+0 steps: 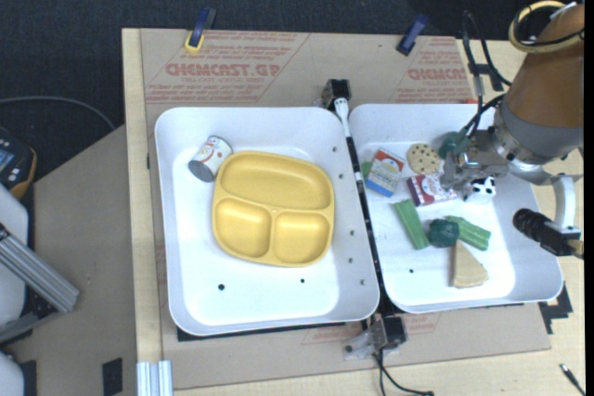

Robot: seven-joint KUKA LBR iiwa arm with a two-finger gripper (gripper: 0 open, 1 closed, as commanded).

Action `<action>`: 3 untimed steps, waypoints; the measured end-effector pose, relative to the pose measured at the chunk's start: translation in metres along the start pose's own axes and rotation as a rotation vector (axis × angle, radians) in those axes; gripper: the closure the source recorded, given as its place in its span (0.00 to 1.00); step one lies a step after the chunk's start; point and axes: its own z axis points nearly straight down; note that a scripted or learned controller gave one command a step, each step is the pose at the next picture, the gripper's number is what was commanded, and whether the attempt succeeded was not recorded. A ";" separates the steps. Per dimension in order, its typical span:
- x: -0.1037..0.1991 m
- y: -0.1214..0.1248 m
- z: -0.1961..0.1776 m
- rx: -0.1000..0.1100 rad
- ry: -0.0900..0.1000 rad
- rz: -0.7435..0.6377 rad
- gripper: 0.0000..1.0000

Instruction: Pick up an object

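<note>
A: Left bin (176,199) holds the yellow tray (272,207); where is the gripper (461,172)?

B: Right bin (520,287), low over the red packet (425,190), three o'clock of the tray. Grip state: cannot tell. Centre over the packet before closing.

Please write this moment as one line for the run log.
arm: over right bin | hand: low among small items, near red-white packet | grasp: cannot tell | left bin: yellow tray, small can

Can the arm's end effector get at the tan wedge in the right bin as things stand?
Probably yes. The tan wedge lies uncovered near the right bin's front edge, nothing stacked on it, and the end effector hangs over the same bin.
</note>
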 end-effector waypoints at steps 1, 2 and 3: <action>0.000 0.001 -0.031 -0.001 0.000 -0.002 1.00; 0.054 -0.020 -0.021 0.009 0.005 -0.006 1.00; 0.064 -0.029 -0.021 0.008 0.003 -0.003 1.00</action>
